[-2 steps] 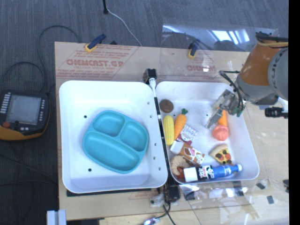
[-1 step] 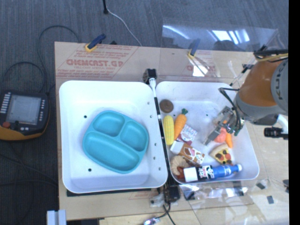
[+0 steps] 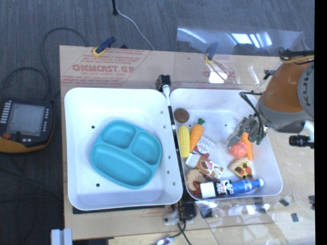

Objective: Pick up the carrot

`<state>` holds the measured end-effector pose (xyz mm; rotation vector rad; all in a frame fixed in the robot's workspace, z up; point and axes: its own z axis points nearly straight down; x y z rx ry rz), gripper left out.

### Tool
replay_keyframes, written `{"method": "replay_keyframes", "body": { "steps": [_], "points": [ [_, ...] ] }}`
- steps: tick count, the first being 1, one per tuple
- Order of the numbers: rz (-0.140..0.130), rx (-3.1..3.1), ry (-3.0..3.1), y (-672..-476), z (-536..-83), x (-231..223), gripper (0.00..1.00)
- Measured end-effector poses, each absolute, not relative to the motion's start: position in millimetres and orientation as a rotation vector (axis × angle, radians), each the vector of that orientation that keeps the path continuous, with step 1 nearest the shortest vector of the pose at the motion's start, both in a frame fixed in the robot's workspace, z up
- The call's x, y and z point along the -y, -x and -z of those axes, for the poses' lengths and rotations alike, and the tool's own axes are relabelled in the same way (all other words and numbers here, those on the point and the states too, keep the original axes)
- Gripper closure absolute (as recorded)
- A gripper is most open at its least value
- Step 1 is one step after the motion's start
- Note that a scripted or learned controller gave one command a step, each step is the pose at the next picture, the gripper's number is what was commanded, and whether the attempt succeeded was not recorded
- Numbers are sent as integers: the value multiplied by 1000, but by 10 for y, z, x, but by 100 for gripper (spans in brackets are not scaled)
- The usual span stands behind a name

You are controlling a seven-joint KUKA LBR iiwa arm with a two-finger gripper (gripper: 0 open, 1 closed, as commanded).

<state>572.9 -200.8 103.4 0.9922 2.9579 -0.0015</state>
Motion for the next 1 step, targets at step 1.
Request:
{"method": "replay_keyframes", "body": {
  "steps": [1],
  "points": [
    [3, -2812, -1391, -5993, -1386, 2014, 100]
  ]
}}
